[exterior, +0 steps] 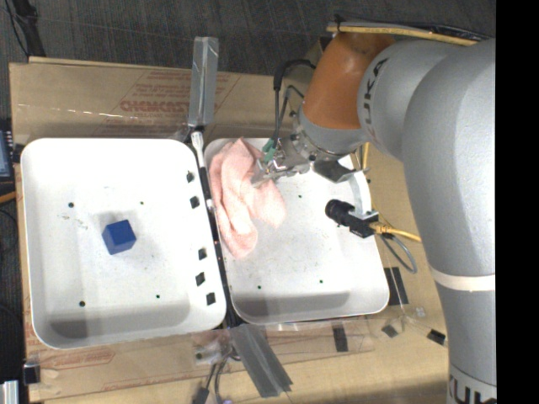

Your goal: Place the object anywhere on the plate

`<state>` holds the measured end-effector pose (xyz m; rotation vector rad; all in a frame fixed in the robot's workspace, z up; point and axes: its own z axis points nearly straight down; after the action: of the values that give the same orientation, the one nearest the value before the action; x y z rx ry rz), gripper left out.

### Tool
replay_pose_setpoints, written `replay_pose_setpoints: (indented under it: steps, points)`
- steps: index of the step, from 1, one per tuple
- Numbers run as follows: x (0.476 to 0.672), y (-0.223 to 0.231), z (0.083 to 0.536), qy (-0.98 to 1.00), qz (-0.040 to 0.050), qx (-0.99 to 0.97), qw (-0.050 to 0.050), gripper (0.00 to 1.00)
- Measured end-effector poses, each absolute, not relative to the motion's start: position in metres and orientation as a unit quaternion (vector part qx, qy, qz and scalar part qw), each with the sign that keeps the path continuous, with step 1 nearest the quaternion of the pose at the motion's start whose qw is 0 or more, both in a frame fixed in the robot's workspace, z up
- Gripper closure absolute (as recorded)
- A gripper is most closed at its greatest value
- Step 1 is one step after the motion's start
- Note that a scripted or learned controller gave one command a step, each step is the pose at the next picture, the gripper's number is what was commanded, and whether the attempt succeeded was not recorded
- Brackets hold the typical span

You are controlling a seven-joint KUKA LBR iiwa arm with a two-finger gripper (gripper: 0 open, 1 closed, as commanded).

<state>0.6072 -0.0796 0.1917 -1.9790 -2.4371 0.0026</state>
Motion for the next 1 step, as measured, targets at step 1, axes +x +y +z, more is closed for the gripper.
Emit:
replay_pose_setpoints:
  steps: [1]
  points:
    - [0.6073, -0.0792, 0.2314, -0.778, 0.0009, -0.628, 0.001, 1.0]
